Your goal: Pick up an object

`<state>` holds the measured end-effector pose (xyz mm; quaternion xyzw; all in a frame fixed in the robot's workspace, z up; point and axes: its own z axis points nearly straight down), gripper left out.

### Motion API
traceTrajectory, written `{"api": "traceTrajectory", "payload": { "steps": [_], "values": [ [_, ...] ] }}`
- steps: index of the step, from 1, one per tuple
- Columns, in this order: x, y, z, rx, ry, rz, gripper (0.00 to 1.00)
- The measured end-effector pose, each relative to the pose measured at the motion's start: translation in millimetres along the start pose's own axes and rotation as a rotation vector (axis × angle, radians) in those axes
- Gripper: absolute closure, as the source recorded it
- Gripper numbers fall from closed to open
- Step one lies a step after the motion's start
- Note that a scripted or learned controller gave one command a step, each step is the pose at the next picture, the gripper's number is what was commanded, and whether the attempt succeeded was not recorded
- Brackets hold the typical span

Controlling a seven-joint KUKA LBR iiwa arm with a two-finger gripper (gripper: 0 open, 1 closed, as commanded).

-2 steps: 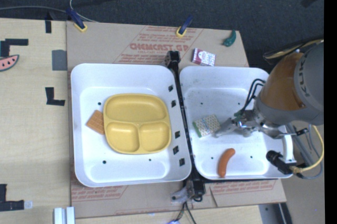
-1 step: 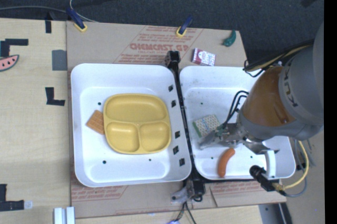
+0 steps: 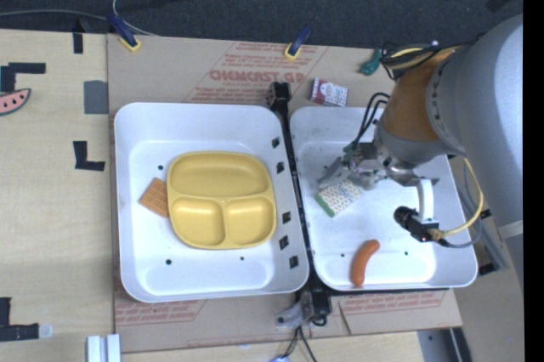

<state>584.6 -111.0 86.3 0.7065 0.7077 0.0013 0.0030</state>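
In the right bin (image 3: 442,271) lie a small green-and-white patterned packet (image 3: 339,198) and an orange sausage-shaped toy (image 3: 364,262) near the front rim. My gripper (image 3: 344,169) hangs low over the bin's left part, just above and touching the packet's upper edge. The grey arm with its orange band (image 3: 416,101) reaches in from the right. In the left bin (image 3: 136,182) a yellow divided plate (image 3: 223,199) rests beside a tan cracker-like square (image 3: 155,197).
A small red-and-white packet (image 3: 328,92) lies on the cardboard behind the right bin. Black clips (image 3: 286,182) run along the divider between the bins. Cables (image 3: 450,233) loop from the wrist over the right bin's right side.
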Motion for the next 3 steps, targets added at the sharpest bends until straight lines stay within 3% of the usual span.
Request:
{"api": "traceTrajectory", "payload": {
  "steps": [1,2,3],
  "values": [
    [14,-51,0,0.002,0.001,0.001,0.00],
    [13,-51,-10,0.001,-0.001,0.002,1.00],
    [72,-70,-98,0.007,0.003,0.000,1.00]
  ]
}}
